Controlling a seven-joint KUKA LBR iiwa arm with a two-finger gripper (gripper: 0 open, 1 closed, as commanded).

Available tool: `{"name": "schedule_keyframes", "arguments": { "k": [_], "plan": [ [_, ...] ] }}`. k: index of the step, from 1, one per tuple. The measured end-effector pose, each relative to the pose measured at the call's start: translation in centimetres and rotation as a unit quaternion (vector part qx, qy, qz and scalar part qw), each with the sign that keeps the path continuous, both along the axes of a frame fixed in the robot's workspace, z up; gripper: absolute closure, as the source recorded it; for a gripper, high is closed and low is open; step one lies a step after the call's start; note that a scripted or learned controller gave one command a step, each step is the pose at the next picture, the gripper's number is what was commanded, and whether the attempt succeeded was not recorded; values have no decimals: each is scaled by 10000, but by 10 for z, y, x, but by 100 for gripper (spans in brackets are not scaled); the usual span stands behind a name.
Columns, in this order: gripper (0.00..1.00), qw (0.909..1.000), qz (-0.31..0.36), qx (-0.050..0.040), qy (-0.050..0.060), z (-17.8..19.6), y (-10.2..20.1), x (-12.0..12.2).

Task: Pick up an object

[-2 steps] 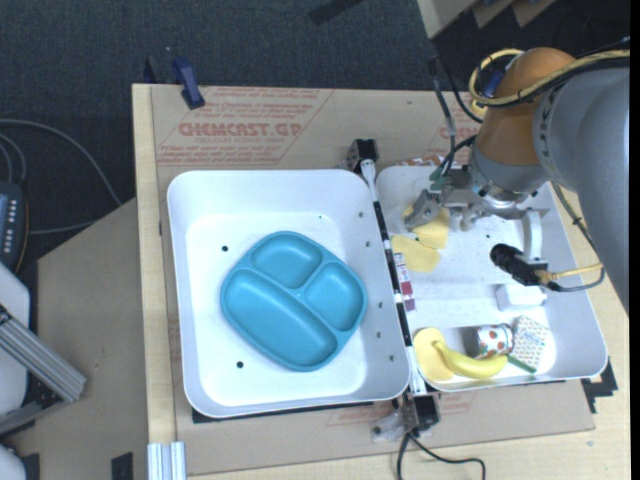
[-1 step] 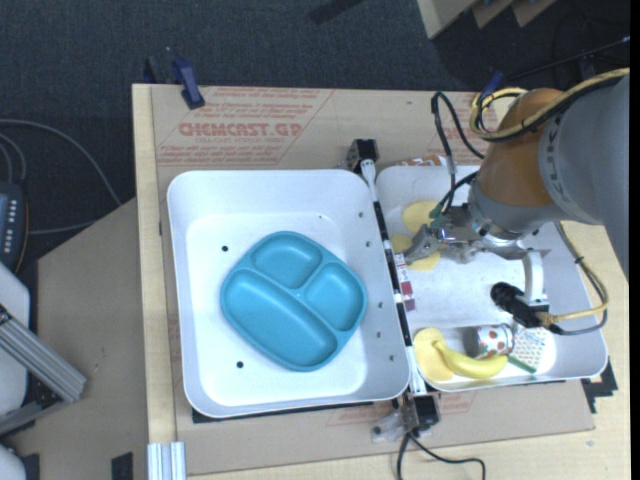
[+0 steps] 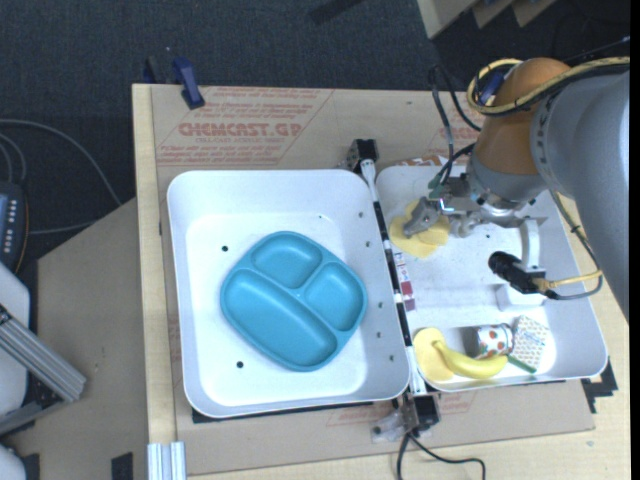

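Overhead slanted view of the tabletop (image 3: 240, 118) bearing two white bins. The right bin (image 3: 570, 298) holds a pale yellow object (image 3: 418, 236) near its far left corner, and along its near edge a banana (image 3: 455, 361), a small red-and-white can (image 3: 491, 341) and a patterned packet (image 3: 530, 340). The left bin (image 3: 200, 198) holds a blue divided plate (image 3: 292, 299). The end effector (image 3: 440, 213) sits low over the pale yellow object, just beside or touching it; we cannot tell whether it is spread or pressed together, nor whether the object lies inside its grip. We judge the step in hand to be the grasp of this object. To do it well, we would centre over the object's bulk, keep clear of the bin wall just beside it, close gently because the object looks soft, and lift straight up. Its closeness to the corner may leave little room beside the wall.
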State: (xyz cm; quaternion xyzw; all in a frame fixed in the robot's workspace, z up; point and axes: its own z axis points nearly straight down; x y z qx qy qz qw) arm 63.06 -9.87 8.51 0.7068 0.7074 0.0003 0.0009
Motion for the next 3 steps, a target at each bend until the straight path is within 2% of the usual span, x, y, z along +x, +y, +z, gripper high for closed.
{"name": "schedule_keyframes", "arguments": {
  "k": [1, 2, 3],
  "plan": [
    [0, 10000, 1, -2, -4, 0, 3, 36],
    [100, 10000, 4, -18, -51, 14, 2, 39],
    [0, 10000, 4, -18, -47, 13, 2, 39]
  ]
}}
